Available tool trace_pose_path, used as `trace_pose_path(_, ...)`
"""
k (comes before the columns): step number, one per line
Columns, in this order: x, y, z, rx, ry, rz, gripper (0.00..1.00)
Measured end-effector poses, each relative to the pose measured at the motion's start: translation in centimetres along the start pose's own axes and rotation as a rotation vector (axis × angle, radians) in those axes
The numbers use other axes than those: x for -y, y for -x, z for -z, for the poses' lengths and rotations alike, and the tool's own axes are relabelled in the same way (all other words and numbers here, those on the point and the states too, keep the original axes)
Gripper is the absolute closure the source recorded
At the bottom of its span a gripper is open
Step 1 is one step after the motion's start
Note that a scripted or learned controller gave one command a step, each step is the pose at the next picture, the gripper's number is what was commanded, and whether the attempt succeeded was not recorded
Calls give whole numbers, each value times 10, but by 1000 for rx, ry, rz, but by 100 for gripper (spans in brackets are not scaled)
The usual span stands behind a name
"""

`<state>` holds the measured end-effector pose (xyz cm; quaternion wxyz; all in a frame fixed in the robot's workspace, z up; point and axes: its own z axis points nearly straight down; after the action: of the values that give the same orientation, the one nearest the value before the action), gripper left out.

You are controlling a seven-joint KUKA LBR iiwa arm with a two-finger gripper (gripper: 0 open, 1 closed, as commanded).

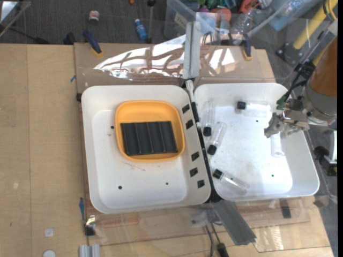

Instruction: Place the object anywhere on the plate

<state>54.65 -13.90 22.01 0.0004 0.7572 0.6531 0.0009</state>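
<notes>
Clear vials in the right bin, claw above its far edge

Nearest the camera, a clear vial (231,181) with a black cap lies at the front of the right bin (300,183), below and left of the claw (278,126). Whether the claw is spread or closed cannot be told. Just under the claw lies a clear tube (277,145). Further left, two capped vials (214,138) rest by the divider, and another (252,107) sits up and left. Well to the left, the orange plate (150,110) with a dark ribbed insert (148,137) fills the left bin (102,186)
</notes>
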Motion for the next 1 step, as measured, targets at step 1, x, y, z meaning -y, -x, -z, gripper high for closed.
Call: trace_pose_path(1, -55, -1, 33, 1, 1, 65, 100)
